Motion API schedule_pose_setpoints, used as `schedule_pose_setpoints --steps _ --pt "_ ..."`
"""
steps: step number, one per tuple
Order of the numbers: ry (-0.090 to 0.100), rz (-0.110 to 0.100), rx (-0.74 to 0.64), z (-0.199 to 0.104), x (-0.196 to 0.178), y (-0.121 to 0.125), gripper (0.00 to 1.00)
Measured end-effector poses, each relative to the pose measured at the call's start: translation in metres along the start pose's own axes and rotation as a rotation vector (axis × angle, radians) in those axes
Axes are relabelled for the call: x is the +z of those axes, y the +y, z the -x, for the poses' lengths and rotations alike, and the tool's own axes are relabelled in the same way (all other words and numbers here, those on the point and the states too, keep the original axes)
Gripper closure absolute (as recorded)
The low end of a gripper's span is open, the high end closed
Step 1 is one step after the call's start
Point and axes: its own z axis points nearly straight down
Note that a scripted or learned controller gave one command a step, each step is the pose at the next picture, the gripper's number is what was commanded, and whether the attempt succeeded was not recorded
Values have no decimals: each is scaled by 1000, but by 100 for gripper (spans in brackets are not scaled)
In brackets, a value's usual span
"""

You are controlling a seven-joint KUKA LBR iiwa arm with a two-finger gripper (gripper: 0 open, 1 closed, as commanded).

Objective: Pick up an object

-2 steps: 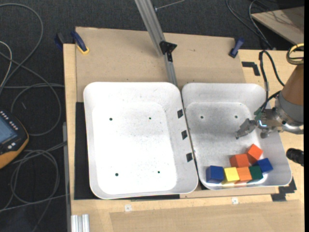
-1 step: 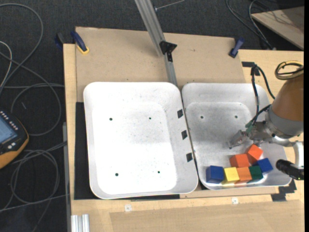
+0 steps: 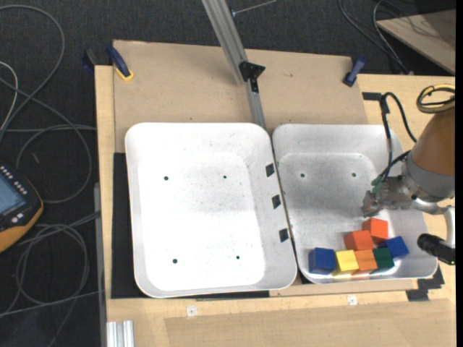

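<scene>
At the far left, on the dark floor, cables point(image 3: 43, 215) loop around a black and orange handset point(image 3: 14, 204). The tabletop point(image 3: 181, 78) is a pale wooden board with a blue clamp point(image 3: 119, 62) at its far left corner and another blue clamp point(image 3: 354, 71) at its far right. A grey metal bar point(image 3: 230, 38) slants down from the far edge and ends between the two bins.

The left bin point(image 3: 145, 139) is white, with a speckled floor and four small dark dots. Just beside it, touching along the shared edge, sits the right bin point(image 3: 318, 132), where three dark clips point(image 3: 275, 202) mark the join.

The blocks point(image 3: 358, 251) are clustered in the near right corner of the right bin, touching one another: a blue block point(image 3: 322, 259) at the left, then a yellow block point(image 3: 346, 261), an orange block point(image 3: 357, 238) and a second orange one point(image 3: 378, 228) farther back, a green block point(image 3: 383, 257), and a blue block at the right point(image 3: 396, 246).

The tool point(image 3: 374, 201) hangs low inside the right bin, just beyond the cluster, near the second orange block. I cannot tell how far it is open; nothing is seen between its parts. The arm point(image 3: 434, 157) enters from the right.
</scene>
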Motion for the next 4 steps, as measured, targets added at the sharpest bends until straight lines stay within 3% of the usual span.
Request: schedule_pose_setpoints --steps 2,4 --pt "-3 5 -2 10 -109 3 100" --pt "3 -4 -7 -100 -111 31 100"
